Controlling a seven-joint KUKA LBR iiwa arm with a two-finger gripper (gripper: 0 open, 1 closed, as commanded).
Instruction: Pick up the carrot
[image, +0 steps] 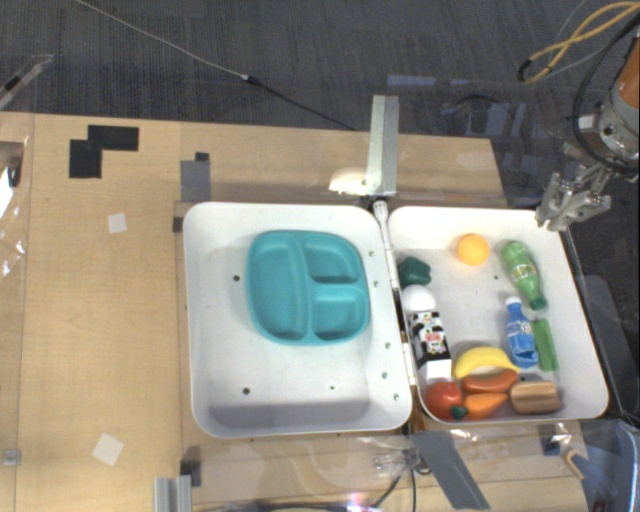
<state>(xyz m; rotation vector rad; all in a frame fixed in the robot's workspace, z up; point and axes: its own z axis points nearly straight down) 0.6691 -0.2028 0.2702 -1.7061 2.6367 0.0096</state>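
The carrot (486, 405) is a short orange piece lying at the front of the right bin (590, 350). It is wedged between a red tomato (444, 398) and a brown bread loaf (535, 397), just under a reddish-brown sausage (490, 381) and a banana (481, 360). My gripper (572, 208) hangs over the bin's far right corner, well away from the carrot. Its fingers are spread open and hold nothing.
The right bin also holds an orange (472, 249), a green bottle (522, 270), a blue bottle (518, 333), a green stick (543, 343), a dark green vegetable (412, 270) and a cow-pattern carton (429, 333). A teal divided plate (305, 287) sits in the left bin (215, 330).
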